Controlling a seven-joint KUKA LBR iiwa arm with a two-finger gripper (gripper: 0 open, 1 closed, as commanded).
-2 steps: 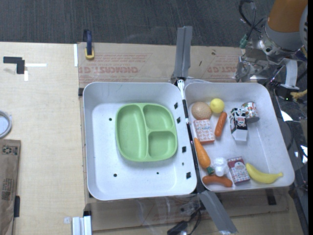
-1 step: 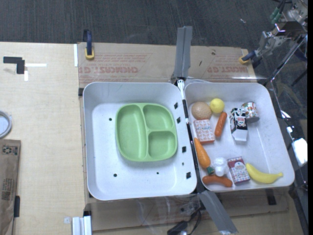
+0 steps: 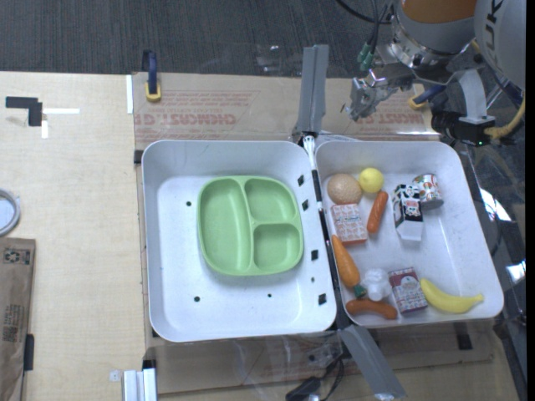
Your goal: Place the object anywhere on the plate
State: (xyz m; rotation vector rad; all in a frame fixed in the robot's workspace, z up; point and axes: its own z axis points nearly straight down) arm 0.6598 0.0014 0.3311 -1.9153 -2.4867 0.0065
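Note:
A green divided plate [image 3: 249, 224] lies in the left white bin [image 3: 167, 307]. The right bin [image 3: 468, 224] holds toy food: a tan round piece [image 3: 343, 188], a yellow lemon [image 3: 371, 179], two carrots [image 3: 378, 210] [image 3: 344, 261], a banana [image 3: 450, 296], small cartons [image 3: 349, 222] [image 3: 409, 203] [image 3: 407, 289] and a can [image 3: 428, 190]. My gripper [image 3: 364, 98] hangs above the bench just beyond the right bin's far edge, with nothing seen in it.
A grey divider post [image 3: 313, 90] rises between the bins at the far side. A blue and yellow clamp [image 3: 151, 78] sits at the cardboard's far left. Cables trail near the wrist [image 3: 468, 115] over the right bin's far corner.

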